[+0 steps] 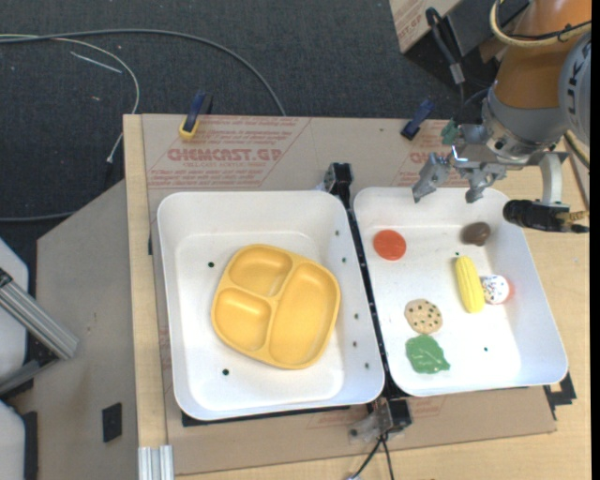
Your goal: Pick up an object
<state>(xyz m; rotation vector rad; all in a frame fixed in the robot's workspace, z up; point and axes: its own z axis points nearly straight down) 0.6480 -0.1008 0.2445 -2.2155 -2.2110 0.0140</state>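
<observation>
The floor is covered with dark grey, coarse-textured carpet (75,141). A thin light-grey cable (112,56) runs across the carpet in loose curves near the upper left. The table is topped with a flat sheet of tan cardboard (244,155) printed with faded red lettering. Two blue spring clamps hold the sheet at its far edge: one at the left (195,112), one toward the right (417,119). A black clip (337,175) sits near the centre of the sheet. A brown cardboard box corner (412,23) is visible at the top. A grey metal extrusion bar (33,314) lies diagonally at the left edge. Lighting is even and diffuse, with soft shadows.
</observation>
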